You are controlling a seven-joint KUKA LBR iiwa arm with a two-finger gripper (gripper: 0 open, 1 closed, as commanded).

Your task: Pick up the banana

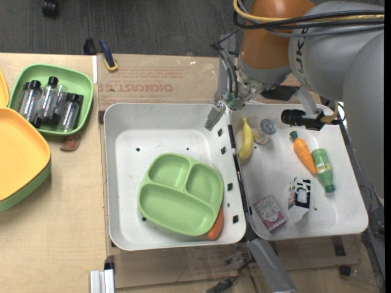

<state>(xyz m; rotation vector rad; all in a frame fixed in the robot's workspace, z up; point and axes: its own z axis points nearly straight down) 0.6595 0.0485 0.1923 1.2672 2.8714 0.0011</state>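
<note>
- We find the banana [245, 140] in the right bin [351, 215], lying lengthwise along that bin's left wall, close to the divide between the two bins.
- The gripper [218, 112] hangs over the top of that divide — up and to the left of the banana's upper end, near it but apart from it.
- We see nothing between the fingers; one grey finger [214, 116] shows, slanting down toward the left bin [116, 182]. How far the gripper is spread we cannot tell from this angle.
- The arm [330, 35], grey with its orange band, comes in from the upper right and covers the right bin's far corner.
- Just right of the banana's upper end we note a small round can [266, 129], near it and possibly touching.
- Farther right in the same bin: a carrot [302, 152] beside a green bottle [323, 169], then a black-and-white carton [300, 194] and a small pink box [269, 213] toward the near edge.
- The left bin holds a green divided plate [181, 194] with an orange object [215, 227] tucked at its lower right edge.
- On the bench at far left — a green tray of dark bottles [52, 99] and a stack of yellow plates [21, 163].
</note>
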